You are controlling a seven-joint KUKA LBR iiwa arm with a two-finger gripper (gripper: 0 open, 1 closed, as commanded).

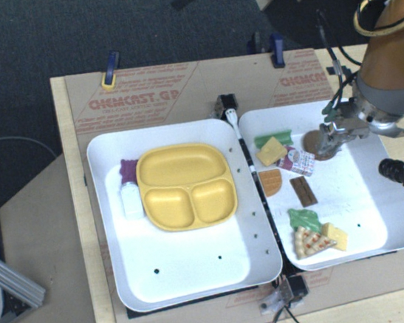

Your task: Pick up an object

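the gripper (pixel 327 141) hangs low over the upper part of the right bin (pixel 392 238), at the end of the grey arm (pixel 391 71) with its orange band, which reaches in from the right and is partly cut off by the picture's edge. its tip is a small, dark, blurred mass, and whether it is apart or together cannot be told; nothing can be seen clamped in it. it sits just beside a small pink and white wrapped packet (pixel 297 161), which lies tilted on the bin floor.

the other things in this bin lie to the gripper's left and below it: a flat green piece (pixel 275 139) partly covered by a yellow block (pixel 271 152), a round tan disc (pixel 270 182) half hidden against the bin's left wall, a thin dark brown bar (pixel 305 192), a crumpled green scrap (pixel 303 218), and a pale, knobbly wedge (pixel 314 240) with a yellow end near the front rim.

the left bin (pixel 129 279) holds a smooth, glossy yellow tray (pixel 186 184) with three rounded compartments. to its left, a purple item (pixel 128 170) and a white one (pixel 130 200) are partly tucked behind the tray's edge; their shapes are hard to make out.
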